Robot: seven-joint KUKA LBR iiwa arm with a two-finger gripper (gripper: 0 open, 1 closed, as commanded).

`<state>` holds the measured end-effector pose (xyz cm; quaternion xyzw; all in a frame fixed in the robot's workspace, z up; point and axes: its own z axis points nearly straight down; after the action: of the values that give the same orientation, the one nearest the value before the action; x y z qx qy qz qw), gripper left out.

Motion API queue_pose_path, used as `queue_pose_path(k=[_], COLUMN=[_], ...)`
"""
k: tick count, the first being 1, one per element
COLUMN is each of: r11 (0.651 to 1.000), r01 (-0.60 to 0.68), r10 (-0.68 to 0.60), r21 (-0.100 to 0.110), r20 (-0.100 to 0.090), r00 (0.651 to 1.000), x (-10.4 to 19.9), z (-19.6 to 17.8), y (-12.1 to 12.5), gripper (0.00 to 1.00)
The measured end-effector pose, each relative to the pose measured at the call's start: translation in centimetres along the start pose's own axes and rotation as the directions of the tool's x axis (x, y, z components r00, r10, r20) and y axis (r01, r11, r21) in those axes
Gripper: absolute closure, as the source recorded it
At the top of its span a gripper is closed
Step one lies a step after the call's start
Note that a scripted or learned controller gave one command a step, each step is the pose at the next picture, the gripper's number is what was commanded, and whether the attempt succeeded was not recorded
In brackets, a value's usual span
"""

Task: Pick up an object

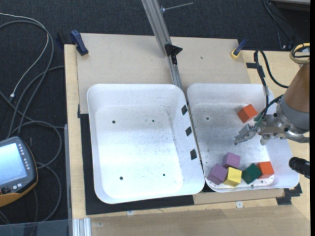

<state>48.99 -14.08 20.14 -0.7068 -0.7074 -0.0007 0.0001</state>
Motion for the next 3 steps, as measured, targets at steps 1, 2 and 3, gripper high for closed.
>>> queue_pose_path(k=[1,2,3], r11=[1.0,1.0,1.0], r01=[0.003,-0.002,0.004], r10=[-0.003,0.002,-0.004], r21=[-0.001,0.009,-0.005], r20=[0.002,-0.001,0.001], r00=[1.0,1.0,1.0], x=[-2.2,-3.1,-1.6], z=[6.0,10.5,10.1], y=[11.6,7.9,14.3], gripper=[0.0,0.0,0.0])
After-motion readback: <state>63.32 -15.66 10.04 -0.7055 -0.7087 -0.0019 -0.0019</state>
